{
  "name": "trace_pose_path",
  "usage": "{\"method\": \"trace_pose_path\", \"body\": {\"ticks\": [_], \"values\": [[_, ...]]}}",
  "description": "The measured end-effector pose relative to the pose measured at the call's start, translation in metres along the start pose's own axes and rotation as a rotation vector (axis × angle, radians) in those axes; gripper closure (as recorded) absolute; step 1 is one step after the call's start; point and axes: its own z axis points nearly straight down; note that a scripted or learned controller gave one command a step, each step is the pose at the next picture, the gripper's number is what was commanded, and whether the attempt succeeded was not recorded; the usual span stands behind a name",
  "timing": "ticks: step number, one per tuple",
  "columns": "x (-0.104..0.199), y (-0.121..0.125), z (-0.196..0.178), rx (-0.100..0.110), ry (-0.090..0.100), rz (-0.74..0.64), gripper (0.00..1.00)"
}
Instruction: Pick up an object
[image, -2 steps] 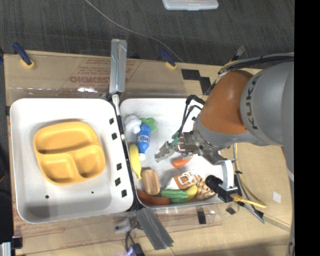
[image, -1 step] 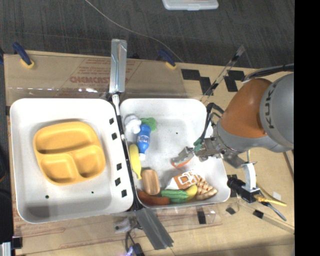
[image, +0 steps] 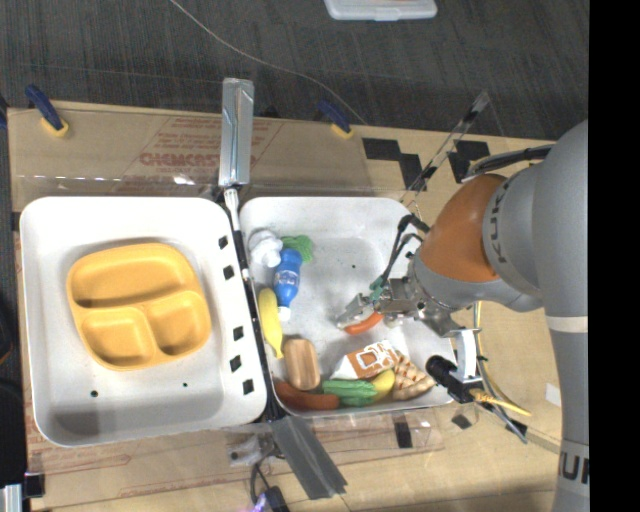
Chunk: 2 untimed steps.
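My gripper (image: 362, 308) is low in the right bin (image: 330, 215), near its middle. A small orange-red piece (image: 364, 323) lies right under the gripper's tip, touching or nearly touching it. I cannot tell whether it is held. To the left stand a blue bottle (image: 287, 277), a green item (image: 298, 247) and a white item (image: 263, 245). A banana (image: 268, 320) lies along the bin's left wall. Along the front wall are a brown roll (image: 300, 362), a red sausage (image: 305, 398), a green vegetable (image: 350, 390), a small orange-and-white box (image: 375, 357) and a waffle-like piece (image: 410, 375).
The left bin (image: 50, 235) holds a yellow divided tray (image: 135, 303). The arm's orange band (image: 460, 240) and grey body hang over the right bin's right rim. A metal divider (image: 236, 130) runs between the bins at the back. Bare floor shows in the right bin's back half.
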Motion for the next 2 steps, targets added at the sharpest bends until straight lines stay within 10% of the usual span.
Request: {"method": "trace_pose_path", "body": {"ticks": [1, 2], "values": [[-0.001, 0.0, -0.01, 0.002, -0.001, -0.004, 1.0], [0.052, 0.007, -0.003, 0.005, 0.003, -0.112, 1.0]]}}
